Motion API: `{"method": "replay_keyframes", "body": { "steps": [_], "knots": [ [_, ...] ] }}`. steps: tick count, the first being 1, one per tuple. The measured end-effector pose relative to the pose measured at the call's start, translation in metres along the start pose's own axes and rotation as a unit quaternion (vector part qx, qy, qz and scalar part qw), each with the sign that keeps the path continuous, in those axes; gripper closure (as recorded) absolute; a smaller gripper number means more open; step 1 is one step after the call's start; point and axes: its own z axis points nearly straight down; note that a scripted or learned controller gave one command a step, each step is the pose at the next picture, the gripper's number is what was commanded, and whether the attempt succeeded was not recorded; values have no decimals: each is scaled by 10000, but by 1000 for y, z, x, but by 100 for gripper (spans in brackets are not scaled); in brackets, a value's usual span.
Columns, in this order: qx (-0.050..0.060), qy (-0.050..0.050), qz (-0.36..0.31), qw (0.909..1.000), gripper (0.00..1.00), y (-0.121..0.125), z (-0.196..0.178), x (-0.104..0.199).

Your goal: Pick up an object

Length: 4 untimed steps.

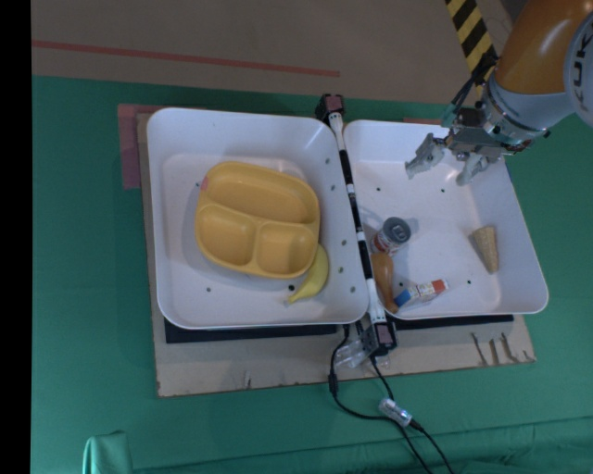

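Observation:
My gripper (448, 164) hangs over the far part of the right bin (519, 208), fingers spread open with nothing between them. Below it in that bin lie a small bottle with a grey cap (391, 232), an orange carrot-like piece (383, 277) against the left wall, a small orange, white and blue item (422, 292) near the front, and a tan waffle cone (485, 247) toward the right. The left bin (176, 139) holds a yellow divided plate (258, 219) and a banana (313, 277) touching the plate's front right corner.
A black divider strip (350, 190) runs between the two bins. Cables and a connector (394, 412) trail on the green cloth in front. Yellow-black hazard tape (473, 28) shows at the top right behind the arm.

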Motion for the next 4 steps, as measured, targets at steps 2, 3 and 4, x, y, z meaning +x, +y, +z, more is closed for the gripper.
{"method": "replay_keyframes", "body": {
  "steps": [2,3,4],
  "knots": [
    [-86,-31,8,10000,0,-13,115,7],
    [-157,-60,42,9999,100,-10,99,3],
    [-154,-59,41,9999,0,-10,99,4]
  ]
}}
